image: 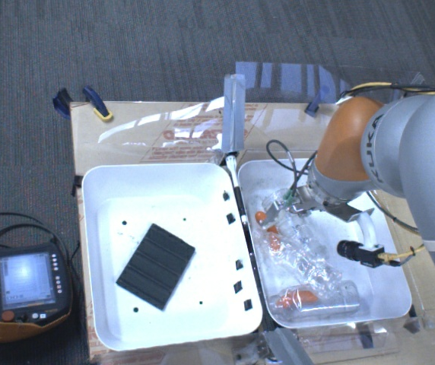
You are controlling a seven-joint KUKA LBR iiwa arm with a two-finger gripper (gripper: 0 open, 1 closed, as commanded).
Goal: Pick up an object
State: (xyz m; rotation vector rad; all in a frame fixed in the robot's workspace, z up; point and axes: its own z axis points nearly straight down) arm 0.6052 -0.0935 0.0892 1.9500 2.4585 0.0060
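A flat pad (157, 266) lies in the left bin (96, 204); clutter (301, 257) fills the right bin (396, 280).

teach pendant (21, 290) on floor, left | blue clamps (80, 103) at bench's far-left corner

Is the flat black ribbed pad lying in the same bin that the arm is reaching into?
No: the black pad lies alone in the left bin, while the arm's gripper is over the right bin.

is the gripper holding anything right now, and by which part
Cannot be told. The gripper is down in the right bin among clear plastic items; nothing shows between its fingers.
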